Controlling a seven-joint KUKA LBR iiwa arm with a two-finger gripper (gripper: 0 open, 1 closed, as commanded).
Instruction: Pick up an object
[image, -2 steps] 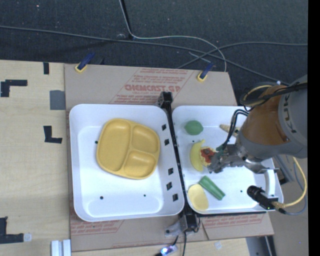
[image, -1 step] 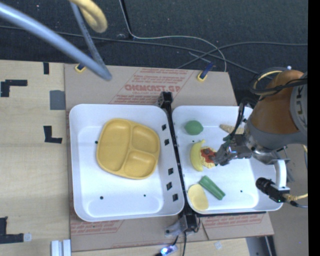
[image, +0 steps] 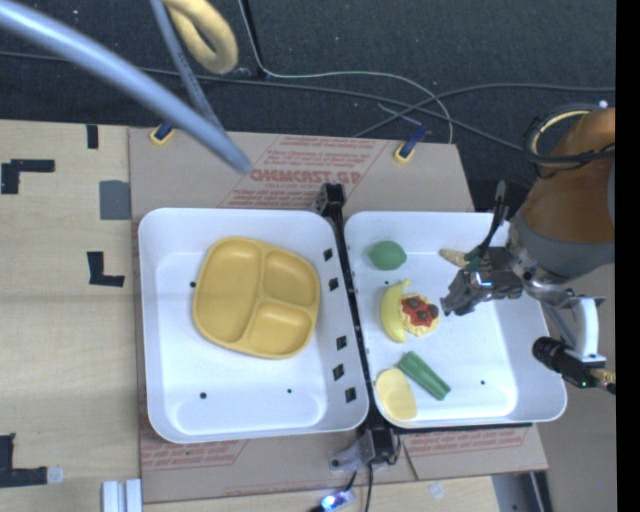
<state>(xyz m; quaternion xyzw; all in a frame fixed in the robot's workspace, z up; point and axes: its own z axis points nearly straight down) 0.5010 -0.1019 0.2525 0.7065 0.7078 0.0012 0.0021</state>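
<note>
The right bin (image: 500, 400) holds a round green item (image: 386, 254), a yellow piece with a red topping (image: 411, 311), a long green piece (image: 426, 375) and a pale yellow disc (image: 396, 394). My gripper (image: 462, 297) hangs over the middle of the right bin, just right of the yellow and red piece. A small tan item (image: 452, 257) lies near the bin's back, just above the gripper. The gripper's dark parts blur together.
The left bin (image: 165, 400) holds a yellow divided plate (image: 256, 297). A black divider (image: 345, 300) runs between the bins. Cables (image: 400, 105) trail across the dark back of the bench. A grey pole (image: 120, 70) crosses the upper left.
</note>
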